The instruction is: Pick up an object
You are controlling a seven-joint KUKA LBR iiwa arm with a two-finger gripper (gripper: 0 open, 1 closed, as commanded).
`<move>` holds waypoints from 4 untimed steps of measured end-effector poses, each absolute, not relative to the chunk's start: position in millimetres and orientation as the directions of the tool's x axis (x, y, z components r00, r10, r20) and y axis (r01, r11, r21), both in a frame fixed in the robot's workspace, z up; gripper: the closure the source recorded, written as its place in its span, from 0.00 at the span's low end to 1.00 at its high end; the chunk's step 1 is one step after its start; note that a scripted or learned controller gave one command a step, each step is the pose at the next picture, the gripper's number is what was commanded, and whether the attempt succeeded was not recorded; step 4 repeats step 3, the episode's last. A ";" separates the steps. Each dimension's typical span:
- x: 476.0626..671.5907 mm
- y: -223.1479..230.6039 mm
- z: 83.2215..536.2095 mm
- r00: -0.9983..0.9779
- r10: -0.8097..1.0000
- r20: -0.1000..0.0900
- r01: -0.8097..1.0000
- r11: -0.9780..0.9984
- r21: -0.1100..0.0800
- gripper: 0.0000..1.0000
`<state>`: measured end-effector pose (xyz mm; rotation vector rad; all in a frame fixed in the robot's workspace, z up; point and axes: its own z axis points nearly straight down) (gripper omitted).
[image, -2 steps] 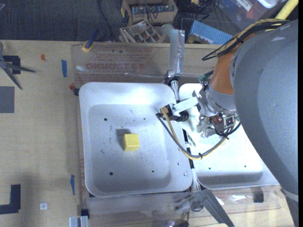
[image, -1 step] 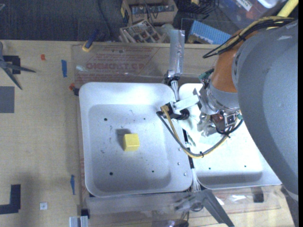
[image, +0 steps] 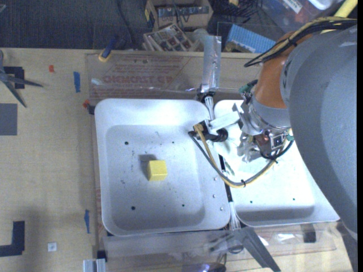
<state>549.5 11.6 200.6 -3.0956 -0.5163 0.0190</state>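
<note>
Risk: tool (image: 248,150), finger state I cannot tell, hangs over right bin (image: 283,208); yellow block (image: 157,170) lies well apart in left bin (image: 113,115), so descending here would miss.

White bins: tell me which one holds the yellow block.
The left bin holds the yellow block. The right bin lies under the arm instead.

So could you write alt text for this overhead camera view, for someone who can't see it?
A small yellow block lies alone in the left white bin, untouched. The grey and orange robot arm reaches in from the right, its gripper hanging over the right white bin, trailing yellow and black cables, on a wooden bench.
</note>
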 end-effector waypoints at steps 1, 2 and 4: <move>559.5 100.8 282.1 0.971 0.239 0.000 0.239 -0.971 0.001 1.00; 545.8 166.6 159.6 0.981 0.195 -0.002 0.195 -0.981 0.000 1.00; 545.8 166.7 159.6 0.981 0.196 -0.002 0.196 -0.981 0.001 0.00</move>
